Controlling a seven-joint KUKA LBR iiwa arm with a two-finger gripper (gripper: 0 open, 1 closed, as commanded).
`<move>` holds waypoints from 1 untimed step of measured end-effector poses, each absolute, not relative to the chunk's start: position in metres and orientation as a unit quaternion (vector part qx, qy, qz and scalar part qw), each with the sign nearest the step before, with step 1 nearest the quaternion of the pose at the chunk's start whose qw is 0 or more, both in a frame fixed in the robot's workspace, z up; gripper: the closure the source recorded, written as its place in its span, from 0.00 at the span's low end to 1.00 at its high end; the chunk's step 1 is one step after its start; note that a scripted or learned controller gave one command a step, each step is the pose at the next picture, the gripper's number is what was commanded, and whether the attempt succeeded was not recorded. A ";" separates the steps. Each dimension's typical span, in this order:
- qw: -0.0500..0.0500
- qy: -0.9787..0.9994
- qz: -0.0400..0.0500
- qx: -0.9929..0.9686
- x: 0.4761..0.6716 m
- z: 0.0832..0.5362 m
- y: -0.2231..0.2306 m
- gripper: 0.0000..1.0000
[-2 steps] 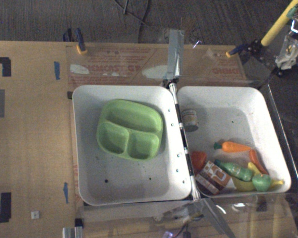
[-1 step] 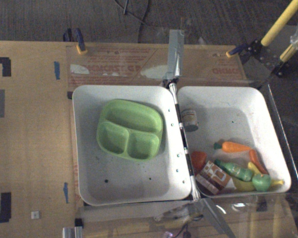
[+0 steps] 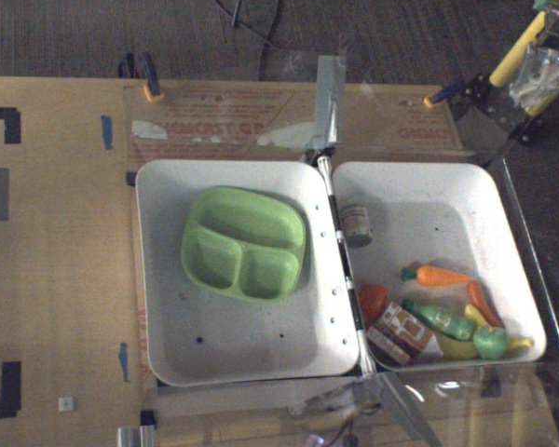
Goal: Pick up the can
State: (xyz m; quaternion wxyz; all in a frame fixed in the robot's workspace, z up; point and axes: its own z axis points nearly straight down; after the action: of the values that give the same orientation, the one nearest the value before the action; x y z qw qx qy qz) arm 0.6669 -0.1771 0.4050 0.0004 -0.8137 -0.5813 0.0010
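Note:
The can [image 3: 356,224] is small, grey and metallic. It stands upright in the right bin [image 3: 447,194], close against that bin's left wall near the divider. Nothing touches it.
A green divided plate [image 3: 244,243] lies in the left bin [image 3: 168,333]. The right bin's front holds an orange carrot [image 3: 440,276], a green bottle [image 3: 440,318], a small brown carton [image 3: 401,332], a red piece [image 3: 373,300] and yellow and green toy food [image 3: 480,343]. Yellow clamps [image 3: 512,59] sit at the back right.

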 end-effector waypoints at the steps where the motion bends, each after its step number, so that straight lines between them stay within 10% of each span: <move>1: -0.002 -0.431 -0.001 -0.903 0.667 0.436 -0.192 1.00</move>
State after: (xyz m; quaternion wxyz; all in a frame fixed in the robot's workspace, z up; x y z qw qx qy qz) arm 0.6671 -0.1921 0.4359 -0.0018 -0.9025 -0.4307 -0.0008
